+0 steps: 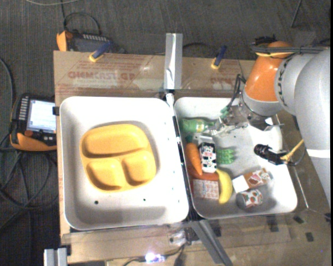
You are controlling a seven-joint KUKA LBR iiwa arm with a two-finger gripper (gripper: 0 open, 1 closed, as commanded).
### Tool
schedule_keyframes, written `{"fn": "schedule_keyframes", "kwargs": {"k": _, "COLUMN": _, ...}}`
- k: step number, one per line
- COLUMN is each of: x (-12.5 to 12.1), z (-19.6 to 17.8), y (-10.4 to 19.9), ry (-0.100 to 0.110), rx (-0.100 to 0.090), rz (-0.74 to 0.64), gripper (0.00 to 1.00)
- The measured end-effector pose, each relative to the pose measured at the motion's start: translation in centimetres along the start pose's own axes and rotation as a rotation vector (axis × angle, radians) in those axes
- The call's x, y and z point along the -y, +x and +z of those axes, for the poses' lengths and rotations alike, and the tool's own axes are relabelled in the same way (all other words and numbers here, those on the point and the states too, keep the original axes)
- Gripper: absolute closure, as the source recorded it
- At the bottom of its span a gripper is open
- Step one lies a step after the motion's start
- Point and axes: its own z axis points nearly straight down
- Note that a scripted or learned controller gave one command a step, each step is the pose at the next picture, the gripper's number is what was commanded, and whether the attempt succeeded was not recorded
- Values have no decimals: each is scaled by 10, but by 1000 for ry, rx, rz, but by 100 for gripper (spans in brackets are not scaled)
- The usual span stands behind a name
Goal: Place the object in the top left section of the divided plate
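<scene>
Two white bins sit side by side on the bench. The left bin holds the yellow divided plate, lying flat with one long section along its upper edge and two smaller ones below; all three sections are bare. The right bin is crowded: a green bottle near its upper left corner, a carrot lying lengthwise along the left wall, a small white carton with dark printing just beside it, a green ridged piece to the carton's right, a banana, a red-patterned packet, a small box with red markings and a can with a red-and-white label. None of that printing is sharp enough to read. Red lettering runs across the brown board behind the bins, too faint to make out.

The gripper hangs low over the upper part of the right bin, just beside the green bottle. Whether its fingers are spread or pressed together I cannot tell.
</scene>
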Motion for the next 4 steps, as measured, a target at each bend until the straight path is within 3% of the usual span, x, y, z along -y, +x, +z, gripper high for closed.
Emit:
{"fn": "schedule_keyframes", "kwargs": {"k": 1, "x": -1, "z": 1, "y": 2, "ry": -2, "rx": -1, "rz": -2, "gripper": 0}}
{"fn": "schedule_keyframes", "kwargs": {"k": 2, "x": 22, "z": 0, "y": 48, "ry": -3, "rx": 3, "rz": -76, "gripper": 0}}
{"fn": "schedule_keyframes", "kwargs": {"k": 3, "x": -33, "z": -94, "y": 172, "ry": 9, "rx": -3, "rz": -24, "gripper": 0}}
{"fn": "schedule_keyframes", "kwargs": {"k": 4, "x": -53, "z": -212, "y": 167, "ry": 7, "rx": -1, "rz": -251, "gripper": 0}}
